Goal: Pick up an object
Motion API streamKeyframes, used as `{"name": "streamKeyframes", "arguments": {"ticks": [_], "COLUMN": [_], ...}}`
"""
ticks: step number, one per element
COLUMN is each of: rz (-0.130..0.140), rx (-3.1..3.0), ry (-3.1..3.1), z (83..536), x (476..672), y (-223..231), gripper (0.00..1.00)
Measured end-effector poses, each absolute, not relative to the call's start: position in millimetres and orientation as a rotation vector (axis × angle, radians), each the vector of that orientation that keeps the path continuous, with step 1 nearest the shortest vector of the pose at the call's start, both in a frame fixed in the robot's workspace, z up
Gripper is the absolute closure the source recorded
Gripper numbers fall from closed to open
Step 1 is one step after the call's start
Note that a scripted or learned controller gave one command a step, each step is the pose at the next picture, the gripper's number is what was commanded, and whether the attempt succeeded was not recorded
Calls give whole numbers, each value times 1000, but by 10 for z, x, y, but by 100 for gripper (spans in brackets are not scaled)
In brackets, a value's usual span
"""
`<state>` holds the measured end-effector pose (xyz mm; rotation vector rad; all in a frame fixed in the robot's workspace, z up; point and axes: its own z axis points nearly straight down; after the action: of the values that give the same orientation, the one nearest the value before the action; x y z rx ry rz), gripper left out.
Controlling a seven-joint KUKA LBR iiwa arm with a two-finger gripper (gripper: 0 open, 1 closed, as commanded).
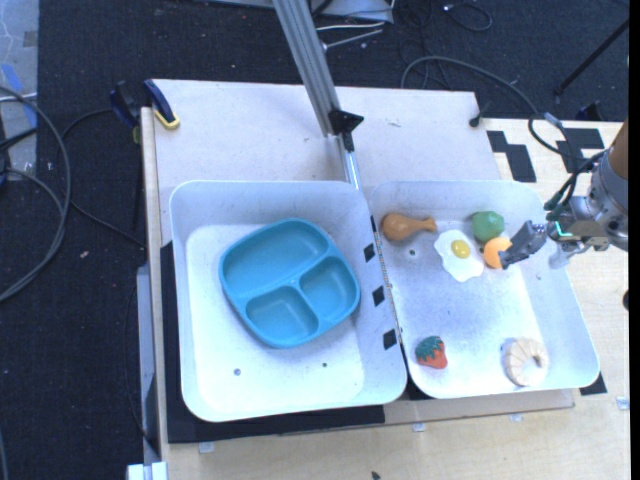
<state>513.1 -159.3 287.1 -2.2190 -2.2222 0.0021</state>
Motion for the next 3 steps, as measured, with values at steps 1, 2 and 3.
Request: {"name": "streamKeyframes", "arguments": {"ticks": [1, 2, 3], "rz": [1, 4, 5], "rx": [-2220, -2220, -2219], "ry": [-2223, -2218, -2216], "z": [2878, 2243, 1615], "x": [5134, 5133, 5073], "y": [-1593, -1572, -1596], "gripper": [0, 0, 0]}}
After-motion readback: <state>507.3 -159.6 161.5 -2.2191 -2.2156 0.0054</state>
